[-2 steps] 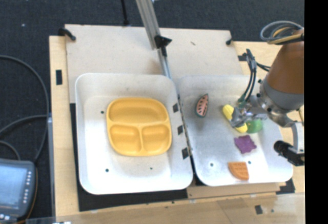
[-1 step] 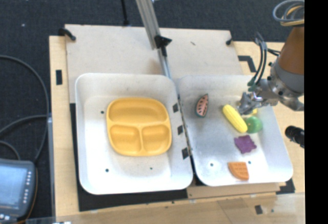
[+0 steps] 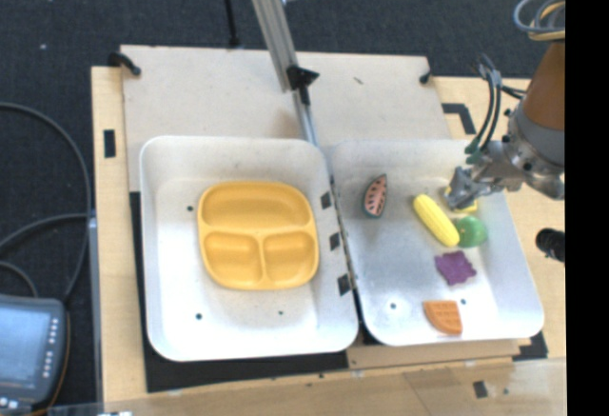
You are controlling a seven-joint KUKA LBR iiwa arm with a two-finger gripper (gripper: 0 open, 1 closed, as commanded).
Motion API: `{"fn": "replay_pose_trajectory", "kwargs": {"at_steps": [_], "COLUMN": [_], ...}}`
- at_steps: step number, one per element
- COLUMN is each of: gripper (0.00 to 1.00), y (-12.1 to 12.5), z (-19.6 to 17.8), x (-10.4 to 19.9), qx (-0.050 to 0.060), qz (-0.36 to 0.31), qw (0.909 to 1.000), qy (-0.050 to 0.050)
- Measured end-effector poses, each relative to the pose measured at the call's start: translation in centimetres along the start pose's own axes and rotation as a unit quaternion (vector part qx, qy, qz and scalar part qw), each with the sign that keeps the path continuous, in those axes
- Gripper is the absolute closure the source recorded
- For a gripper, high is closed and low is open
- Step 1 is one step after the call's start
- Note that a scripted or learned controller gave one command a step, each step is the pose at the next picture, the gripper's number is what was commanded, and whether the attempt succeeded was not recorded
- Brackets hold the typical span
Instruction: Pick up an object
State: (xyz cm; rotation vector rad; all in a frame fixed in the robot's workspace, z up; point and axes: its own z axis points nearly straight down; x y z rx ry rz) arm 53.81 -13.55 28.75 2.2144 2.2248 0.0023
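From above, the gripper [image 3: 463, 192] hung over the right bin [image 3: 514, 305], just above the corn [image 3: 436, 220]; whether its fingers were spread or closed could not be told. The corn lay touching a green piece [image 3: 472, 232]; a watermelon slice [image 3: 376, 196] lay left, a purple piece [image 3: 456, 267] and orange piece [image 3: 443, 316] nearer. The left bin [image 3: 171, 319] held a yellow tray [image 3: 257, 235].

- In my left bin [image 3: 162, 214] lies a divided plate [image 3: 257, 234].
- In my right bin [image 3: 400, 290]: watermelon slice [image 3: 375, 196] leftmost, corn cob [image 3: 436, 219] right of it, toy grapes [image 3: 455, 267] and bread piece [image 3: 443, 316] nearer.
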Motion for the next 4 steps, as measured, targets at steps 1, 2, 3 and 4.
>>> {"fn": "replay_pose_trajectory", "kwargs": {"at_steps": [1, 2, 3, 4], "gripper": [1.00, 1.00, 1.00, 1.00], "y": [2.8, 6.2, 8.7, 10.7], "z": [0.4, 1.6, 1.5, 1.7], "x": [5.5, 10.2, 15.4, 19.6], "qx": [0.000, 0.001, 0.000, 0.000], "qz": [-0.001, -0.001, -0.001, 0.000], "qw": [1.0000, 1.0000, 1.0000, 1.0000], "qy": [0.000, 0.000, 0.001, 0.000]}}
